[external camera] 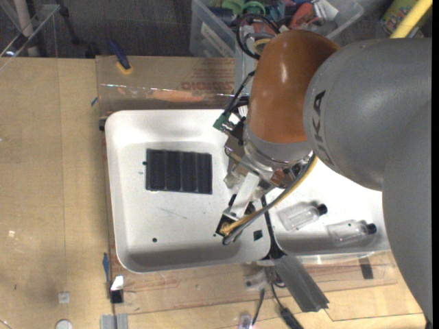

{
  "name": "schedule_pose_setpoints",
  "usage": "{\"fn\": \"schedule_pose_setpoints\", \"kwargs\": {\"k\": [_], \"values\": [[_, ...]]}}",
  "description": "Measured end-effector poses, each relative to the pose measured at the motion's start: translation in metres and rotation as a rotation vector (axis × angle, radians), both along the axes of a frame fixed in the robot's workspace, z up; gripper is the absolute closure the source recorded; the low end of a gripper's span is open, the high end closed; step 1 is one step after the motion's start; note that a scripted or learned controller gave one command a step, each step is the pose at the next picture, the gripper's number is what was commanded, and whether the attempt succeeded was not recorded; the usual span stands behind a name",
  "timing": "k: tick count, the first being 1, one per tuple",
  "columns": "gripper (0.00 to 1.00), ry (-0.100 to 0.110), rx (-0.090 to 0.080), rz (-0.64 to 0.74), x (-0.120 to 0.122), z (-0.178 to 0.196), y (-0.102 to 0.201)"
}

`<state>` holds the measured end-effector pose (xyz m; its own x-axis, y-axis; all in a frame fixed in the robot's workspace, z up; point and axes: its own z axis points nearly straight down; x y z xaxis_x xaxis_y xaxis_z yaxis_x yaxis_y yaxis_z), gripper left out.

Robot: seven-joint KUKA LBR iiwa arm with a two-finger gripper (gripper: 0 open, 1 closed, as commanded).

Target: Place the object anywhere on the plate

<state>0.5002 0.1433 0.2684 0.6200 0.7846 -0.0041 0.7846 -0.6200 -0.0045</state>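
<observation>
A black ribbed rectangular plate [178, 171] lies flat in the left white bin [130, 204], toward its back. Two clear small bottles with black caps lie on their sides in the right bin: one [302, 214] nearer the middle, the other [351, 230] to its right. My gripper [239, 192] hangs under the orange wrist band over the border between the two bins, right of the plate and left of the bottles. Nothing shows between its fingers. The arm hides most of the right bin.
A tiny dark speck [154, 239] lies on the left bin's floor near the front. A clear tub of colourful toys [274, 5] stands behind the bins. A blue clamp [122, 64] sits at the back left on the wooden bench.
</observation>
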Motion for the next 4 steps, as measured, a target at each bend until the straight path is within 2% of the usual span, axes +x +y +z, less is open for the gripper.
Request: {"fn": "schedule_pose_setpoints", "kwargs": {"k": [1, 2, 3, 4], "values": [[1.0, -0.003, -0.001, -0.293, -0.021, -0.016, 0.04], [1.0, -0.001, -0.002, -0.331, -0.022, -0.141, 0.08], [0.0, -0.003, -0.002, -0.332, -0.021, -0.141, 0.08], [0.0, -0.006, -0.001, -0.702, 0.04, -0.13, 0.078]]}}
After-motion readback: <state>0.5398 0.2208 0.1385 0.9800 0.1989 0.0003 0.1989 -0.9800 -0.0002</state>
